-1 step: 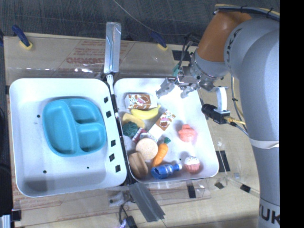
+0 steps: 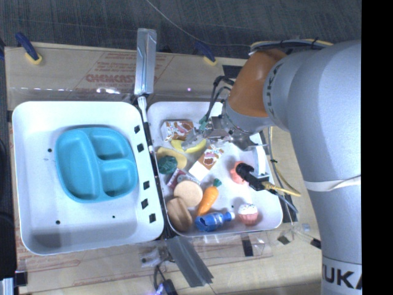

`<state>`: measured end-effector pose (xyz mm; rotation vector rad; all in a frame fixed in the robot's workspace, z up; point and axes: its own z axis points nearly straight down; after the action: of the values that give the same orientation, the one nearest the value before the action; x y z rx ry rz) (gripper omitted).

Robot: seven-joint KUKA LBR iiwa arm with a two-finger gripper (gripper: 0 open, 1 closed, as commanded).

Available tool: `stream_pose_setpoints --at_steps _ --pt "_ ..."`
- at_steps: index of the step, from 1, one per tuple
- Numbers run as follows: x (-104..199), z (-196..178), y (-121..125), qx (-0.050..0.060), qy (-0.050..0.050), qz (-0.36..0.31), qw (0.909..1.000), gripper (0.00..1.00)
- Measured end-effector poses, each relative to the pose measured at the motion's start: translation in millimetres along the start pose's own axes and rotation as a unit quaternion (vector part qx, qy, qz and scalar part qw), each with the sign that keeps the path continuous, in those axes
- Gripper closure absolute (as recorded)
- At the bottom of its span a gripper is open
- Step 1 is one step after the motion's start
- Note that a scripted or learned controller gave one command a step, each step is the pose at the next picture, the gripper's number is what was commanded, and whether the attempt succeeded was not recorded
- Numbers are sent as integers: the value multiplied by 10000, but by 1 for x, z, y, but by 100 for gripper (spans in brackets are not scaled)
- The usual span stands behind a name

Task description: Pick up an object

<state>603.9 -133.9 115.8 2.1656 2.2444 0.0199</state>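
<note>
The arm [image 2: 319, 103] bends down into the right bin [image 2: 273, 217], its gripper [image 2: 212, 129] low over a banana [image 2: 195, 146]; grip state unclear.

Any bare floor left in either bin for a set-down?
Left white bin: bare floor rings the blue divided tray, widest along its near edge. Right white bin: crowded; one small gap between the orange carrot and the pink cupcake.

"KUKA" on arm base [image 2: 339, 278]; reddish print on cardboard [image 2: 110, 72] by bins, unreadable.
</note>
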Motion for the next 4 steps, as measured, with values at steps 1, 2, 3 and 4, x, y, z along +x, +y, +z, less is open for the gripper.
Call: stream_pose_setpoints --at_steps 1,2,3,4 --pt "-23 22 36 105 39 -687 9976 0" --pt "16 22 53 123 31 -2249 9743 0" --pt "-21 7 -65 121 55 -2196 9755 0" --pt "23 -43 -19 93 68 -3214 9469 0"
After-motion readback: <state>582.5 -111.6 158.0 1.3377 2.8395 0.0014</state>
